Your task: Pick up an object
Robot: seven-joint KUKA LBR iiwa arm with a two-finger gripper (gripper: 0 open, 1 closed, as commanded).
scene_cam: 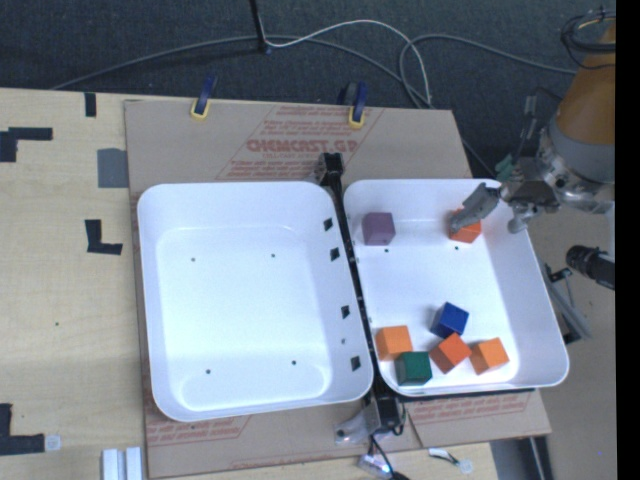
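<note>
My gripper (490, 218) hovers over the upper right corner of the right bin (530, 298), with its fingers spread open. An orange block (466, 231) lies on the bin floor right at the tip of the left finger (478, 203), not between the two fingers. A purple block (378, 228) sits near the bin's upper left. Toward the front lie a blue block (450, 319), an orange block (394, 341), a green block (413, 368), a red-orange block (451, 352) and another orange block (489, 355).
The left bin (160, 268) stands beside the right one, joined by a black clip strip (345, 268). Both rest on a cardboard sheet (290, 143) held by clamps. Cables (400, 48) run across the dark floor behind.
</note>
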